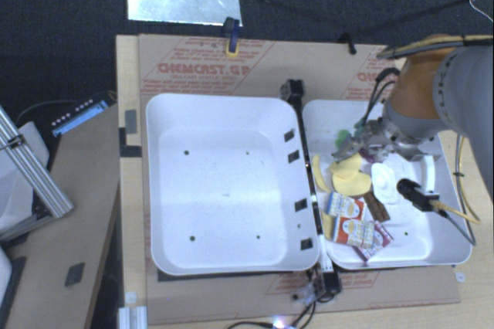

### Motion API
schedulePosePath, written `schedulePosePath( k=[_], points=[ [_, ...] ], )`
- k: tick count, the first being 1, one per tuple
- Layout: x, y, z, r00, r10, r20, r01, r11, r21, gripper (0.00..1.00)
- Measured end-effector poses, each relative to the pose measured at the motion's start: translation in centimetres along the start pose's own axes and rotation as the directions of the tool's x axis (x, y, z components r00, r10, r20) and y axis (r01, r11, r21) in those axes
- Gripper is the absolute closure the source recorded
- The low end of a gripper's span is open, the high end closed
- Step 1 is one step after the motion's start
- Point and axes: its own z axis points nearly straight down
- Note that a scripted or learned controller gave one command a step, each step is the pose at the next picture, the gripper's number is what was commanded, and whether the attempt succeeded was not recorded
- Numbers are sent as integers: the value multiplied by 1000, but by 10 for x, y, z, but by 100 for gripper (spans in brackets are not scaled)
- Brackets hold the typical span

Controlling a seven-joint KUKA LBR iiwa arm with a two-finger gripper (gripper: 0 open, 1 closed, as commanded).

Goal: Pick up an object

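Gripper [369,143]: over the right shallow white plastic bin [451,239], at the pile's upper edge; whether clenched or released cannot be told.
Likeliest target: pale yellow rounded pieces [351,180], just beside it.
Advice: centre on one piece alone.
Obstacles: red-and-white printed cartons [351,218] and a brown bar [377,207], crowded close against the yellow pieces.

claw [361,144]: above right bin [446,241], far-left part
left bin [224,188]: left of claw, on worktop [130,211]
rounded slices [349,174]: just before claw
cartons [351,218]: before slices, farther from claw
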Motion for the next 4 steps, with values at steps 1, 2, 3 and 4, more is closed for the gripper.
schedulePosePath(
  k=[1,2,3,4],
  points=[
    [-4,35,0,1000,-5,1,5,1000,-6,0],
    [-57,-8,0,1000,3,1,-3,1000,-1,0],
    [12,-64,1,1000,-7,-4,7,1000,3,0],
    [-4,-85,1,1000,0,0,0,1000,1,0]
  ],
)
